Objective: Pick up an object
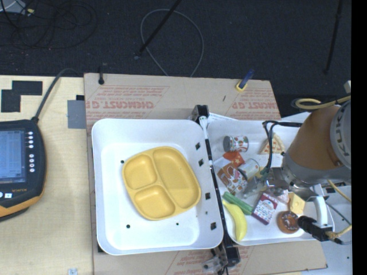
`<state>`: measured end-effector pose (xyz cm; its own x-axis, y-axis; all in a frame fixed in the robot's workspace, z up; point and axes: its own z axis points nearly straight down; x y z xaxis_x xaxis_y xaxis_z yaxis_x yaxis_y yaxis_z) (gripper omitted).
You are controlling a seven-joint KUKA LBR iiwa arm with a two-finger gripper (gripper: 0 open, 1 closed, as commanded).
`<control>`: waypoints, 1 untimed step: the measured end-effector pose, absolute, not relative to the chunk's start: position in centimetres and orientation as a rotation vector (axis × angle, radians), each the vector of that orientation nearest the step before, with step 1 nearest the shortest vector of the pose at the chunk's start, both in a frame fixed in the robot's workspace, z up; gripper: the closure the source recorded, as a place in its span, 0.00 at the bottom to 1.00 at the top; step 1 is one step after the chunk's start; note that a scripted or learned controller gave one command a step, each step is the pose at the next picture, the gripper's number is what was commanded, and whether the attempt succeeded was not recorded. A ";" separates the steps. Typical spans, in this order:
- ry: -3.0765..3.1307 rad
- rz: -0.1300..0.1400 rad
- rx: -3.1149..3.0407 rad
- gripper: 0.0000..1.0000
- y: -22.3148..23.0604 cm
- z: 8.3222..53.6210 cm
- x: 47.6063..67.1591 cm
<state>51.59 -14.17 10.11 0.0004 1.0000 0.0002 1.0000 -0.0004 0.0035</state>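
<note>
Gripper (265, 179), centre-right of frame, over right bin (241, 129) clutter by a clear cup (250, 168); claw state cannot be told. Yellow divided plate (161, 182) in left bin (109, 153).

Cardboard sheet (172, 99) under the bins — red print, upside down from this view, reads roughly "CHEMCAST GP", repeated at right and again along the near edge. Packets' labels in right bin (274, 240) — illegible.
</note>
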 end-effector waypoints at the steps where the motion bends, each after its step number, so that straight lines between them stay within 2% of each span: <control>1: 2.218 -0.002 2.221 0.00 -14.1 9.0 54.3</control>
